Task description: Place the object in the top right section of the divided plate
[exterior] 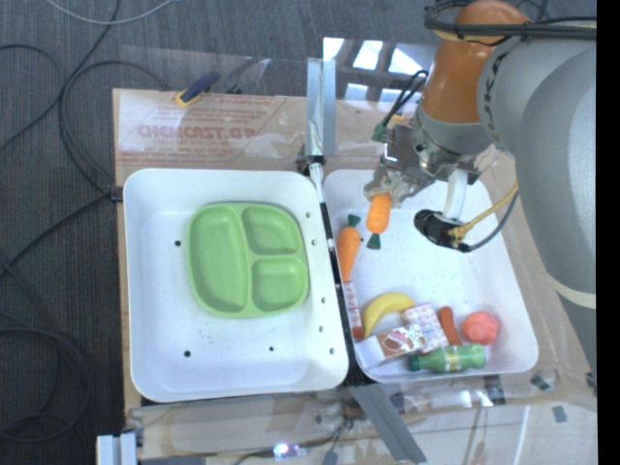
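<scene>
While the arm [523,76] is reaching in from the right, its gripper [392,184] is hanging over the upper part of the right bin [504,289] and it's clamping a carrot [378,213] between its fingers, so the thing is dangling just above the bin floor with its green top pointing down. A second carrot [348,252] is lying right beside it, up against the bin's left wall. Down at the near end of that bin a banana [386,308], a small snack packet [412,330], a sausage [449,325], a red-orange fruit [480,327] and a green bottle [448,359] are all crowding together. Over in the left bin [155,356] the green divided plate [248,260] is sitting roughly in the middle, well apart from the held carrot, and its top right section [269,229] isn't holding anything yet. Both bins are resting on the counter [194,134].
</scene>
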Tool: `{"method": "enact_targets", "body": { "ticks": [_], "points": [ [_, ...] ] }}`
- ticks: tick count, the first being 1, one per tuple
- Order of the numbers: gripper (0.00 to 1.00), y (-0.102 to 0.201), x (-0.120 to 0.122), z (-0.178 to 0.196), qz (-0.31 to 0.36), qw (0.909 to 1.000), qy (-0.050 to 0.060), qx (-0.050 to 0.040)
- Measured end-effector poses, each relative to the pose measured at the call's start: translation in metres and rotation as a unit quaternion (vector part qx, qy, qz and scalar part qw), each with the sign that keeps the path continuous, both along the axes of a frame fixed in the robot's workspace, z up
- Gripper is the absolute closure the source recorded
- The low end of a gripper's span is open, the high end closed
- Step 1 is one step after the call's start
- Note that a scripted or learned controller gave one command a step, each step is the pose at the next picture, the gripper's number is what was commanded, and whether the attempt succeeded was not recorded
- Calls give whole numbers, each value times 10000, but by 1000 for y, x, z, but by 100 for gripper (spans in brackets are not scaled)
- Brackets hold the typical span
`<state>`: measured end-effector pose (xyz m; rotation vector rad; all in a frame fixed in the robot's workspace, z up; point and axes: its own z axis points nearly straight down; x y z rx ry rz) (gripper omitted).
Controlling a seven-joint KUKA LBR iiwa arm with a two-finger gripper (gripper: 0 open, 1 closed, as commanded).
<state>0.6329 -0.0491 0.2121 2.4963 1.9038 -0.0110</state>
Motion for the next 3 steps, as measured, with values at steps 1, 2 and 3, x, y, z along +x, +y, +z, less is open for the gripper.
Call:
{"method": "enact_targets", "body": {
  "ticks": [1, 2, 3],
  "points": [
    [100, 66, -30, -30, 958, 9954, 5, 30],
    [100, 100, -90, -30, 2351, 9720, 6, 42],
    [0, 100, -90, -30, 2350, 9720, 6, 41]
  ]
}}
